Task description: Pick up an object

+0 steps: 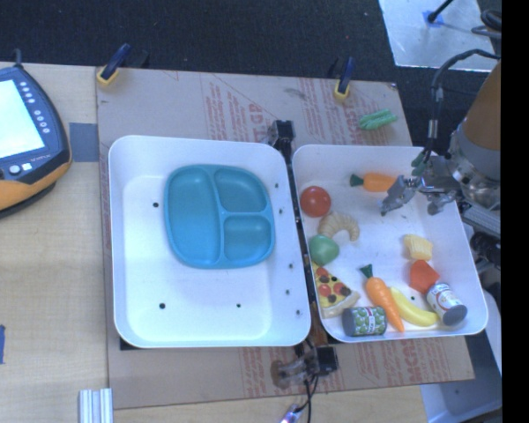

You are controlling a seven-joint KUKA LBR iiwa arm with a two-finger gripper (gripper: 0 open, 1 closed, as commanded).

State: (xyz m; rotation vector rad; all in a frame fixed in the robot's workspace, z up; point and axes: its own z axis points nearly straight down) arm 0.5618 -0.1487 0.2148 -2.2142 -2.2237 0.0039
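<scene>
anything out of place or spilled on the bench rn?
One stray: a small green toy vegetable lies on the cardboard sheet beyond the right white bin, outside both bins. The other toy foods sit inside that bin; the blue divided plate lies flat in the left white bin.

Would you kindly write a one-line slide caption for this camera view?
End effector hovers over the right bin of toy food; the left bin holds a blue divided plate.

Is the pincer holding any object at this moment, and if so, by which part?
Nothing is held. The pincer hangs open above the right bin, just beside the small carrot, with nothing between its fingers.
</scene>
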